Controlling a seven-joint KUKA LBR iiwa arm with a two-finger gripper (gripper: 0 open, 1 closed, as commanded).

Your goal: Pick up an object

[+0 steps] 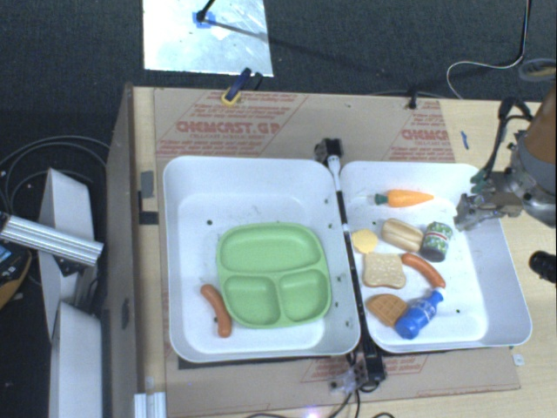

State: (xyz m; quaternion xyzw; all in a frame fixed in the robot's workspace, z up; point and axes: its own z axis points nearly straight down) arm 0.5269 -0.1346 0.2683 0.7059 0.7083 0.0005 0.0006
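Camera view looks down on two shallow white plastic bins side by side on a brown cardboard sheet printed with red lettering. Left bin (187,190) has smooth walls and rounded corners; it holds a pale green tray (274,274), a rounded rectangle moulded into three compartments, and a red-orange sausage (217,310) lying just beside the tray's lower left corner, its long axis running from upper left to lower right.

Right bin (500,294) holds a cluster of glossy toy foods. An orange carrot (406,198) lies near the top, long axis roughly level, green stem end toward the left and taper toward the right. Below it sit a tan bun (401,233), oblong and tilted down to the right, a yellow cheese wedge (365,241), a small dark can (436,240) with a green label, a flat slice of bread (384,270), a second sausage (423,271) slanting down to the right, a brown waffle (385,307) with a ridged surface, and a blue bottle (418,314) lying tilted, cap toward the upper right.

Gripper (471,205), grey metal, hangs over the right bin's upper right part, near the can and carrot tip but apart from both; whether its jaws are open or closed, I cannot tell, and nothing shows between them
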